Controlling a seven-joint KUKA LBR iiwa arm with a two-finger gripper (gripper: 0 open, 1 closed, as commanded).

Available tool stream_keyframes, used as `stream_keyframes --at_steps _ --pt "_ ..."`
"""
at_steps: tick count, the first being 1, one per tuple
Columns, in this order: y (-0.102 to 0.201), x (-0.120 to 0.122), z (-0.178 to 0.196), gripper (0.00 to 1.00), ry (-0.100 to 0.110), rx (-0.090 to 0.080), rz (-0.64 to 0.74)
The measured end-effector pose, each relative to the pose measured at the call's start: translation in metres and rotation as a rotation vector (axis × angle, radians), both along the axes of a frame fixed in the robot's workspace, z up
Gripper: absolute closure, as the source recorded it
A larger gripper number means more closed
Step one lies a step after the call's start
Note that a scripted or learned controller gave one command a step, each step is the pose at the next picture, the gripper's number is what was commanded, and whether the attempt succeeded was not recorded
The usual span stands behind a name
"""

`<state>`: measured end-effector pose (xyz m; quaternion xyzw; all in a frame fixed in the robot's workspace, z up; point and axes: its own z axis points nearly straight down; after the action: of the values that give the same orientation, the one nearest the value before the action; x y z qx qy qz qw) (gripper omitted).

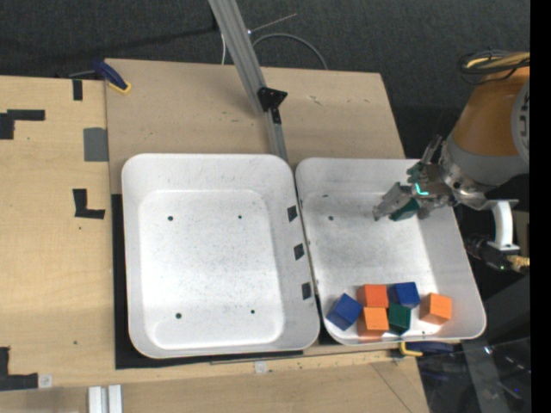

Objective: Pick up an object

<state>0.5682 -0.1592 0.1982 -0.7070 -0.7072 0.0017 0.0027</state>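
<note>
Camera view: The arm (491, 132) is reaching in from the right, its orange band sitting above the wrist, and the gripper (389, 210) is hanging over the upper right part of the right bin (362, 239). Its two fingers are pointing left and slightly down, spread a little apart, and nothing is showing between them.

The blocks are lying well apart from the claw, clustered along the near edge of the same bin, toward the bottom of the picture. A blue block (344, 310) is sitting at the left end of the cluster. Just beside it an orange block (374, 295) is touching a second orange block (374, 319) below it. A second blue block (404, 294) is sitting above a dark green block (399, 317), and a third orange block (436, 307) is lying at the right end, nearest the bin's right wall.

The left bin (207, 256) is lying alongside, touching the right bin at the middle.
</note>
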Motion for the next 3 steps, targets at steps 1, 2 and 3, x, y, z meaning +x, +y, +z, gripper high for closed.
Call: stream_keyframes --at_steps 1,2,3 --pt "0.0 0.001 0.003 0.0 -0.005 -0.001 0.002" --pt "0.004 0.009 -0.047 0.0 0.0 -0.001 0.002" --pt "0.005 0.007 -0.102 0.0 0.001 -0.001 0.001"
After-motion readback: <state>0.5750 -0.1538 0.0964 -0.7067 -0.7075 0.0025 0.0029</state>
